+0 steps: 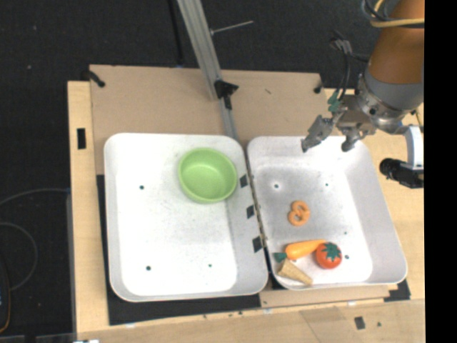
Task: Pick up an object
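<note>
1. Orange and small, the pretzel-shaped toy [299, 213] lies alone near the middle of the right bin [357, 170]. It is the most isolated candidate for the pick, with bare white floor on all sides.

2. Toward the near edge of the same bin sit three more candidates in a tight cluster: an orange carrot [304, 249], a red tomato [328, 256] touching or just beside the carrot's end, and a tan cone-shaped piece [294, 271] against the bin's near-left corner.

3. The left bin [143, 263] holds a green bowl [207, 175], upright, near its far right quarter.

4. The gripper [330, 141] hangs above the far edge of the right bin, well apart from every object. Its two fingers are spread with nothing between them.

5. Status, as judged: no object is secured; approach and descent are yet to be made.

6. Risks noted:
   - Descending on the cluster may wedge a finger between carrot and tomato and scatter both.
   - The cone lies close to the bin wall; a finger may strike the rim.
   - The pretzel-shaped toy lies flat and low; fingers may close above it or skid it across the floor.
   - The tomato's rounded body may squirt out under closing pressure.
</note>
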You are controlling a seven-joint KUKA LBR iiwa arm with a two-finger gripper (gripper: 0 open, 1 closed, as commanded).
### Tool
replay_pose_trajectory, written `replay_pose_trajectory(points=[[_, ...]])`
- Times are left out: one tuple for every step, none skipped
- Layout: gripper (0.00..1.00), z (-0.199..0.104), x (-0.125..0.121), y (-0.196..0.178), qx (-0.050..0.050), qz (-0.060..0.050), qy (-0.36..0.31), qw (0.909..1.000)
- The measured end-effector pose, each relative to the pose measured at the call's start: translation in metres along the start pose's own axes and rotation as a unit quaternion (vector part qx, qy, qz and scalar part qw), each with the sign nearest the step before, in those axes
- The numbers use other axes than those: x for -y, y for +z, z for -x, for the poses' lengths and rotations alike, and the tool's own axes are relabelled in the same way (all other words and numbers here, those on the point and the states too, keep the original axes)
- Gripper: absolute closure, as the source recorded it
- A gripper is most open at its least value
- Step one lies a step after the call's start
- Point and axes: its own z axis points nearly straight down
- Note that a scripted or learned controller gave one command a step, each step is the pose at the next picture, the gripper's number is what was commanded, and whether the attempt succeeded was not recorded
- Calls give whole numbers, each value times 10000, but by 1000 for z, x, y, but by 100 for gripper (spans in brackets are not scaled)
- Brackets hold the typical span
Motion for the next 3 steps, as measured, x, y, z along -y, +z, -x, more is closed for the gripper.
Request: replay_pose_trajectory(points=[[0, 0, 0, 0, -2, 1, 2, 10000], [0, 3, 1, 42, 10, -20, 25, 10000], [0, 8, 10, 90, 10, -23, 23, 10000]])
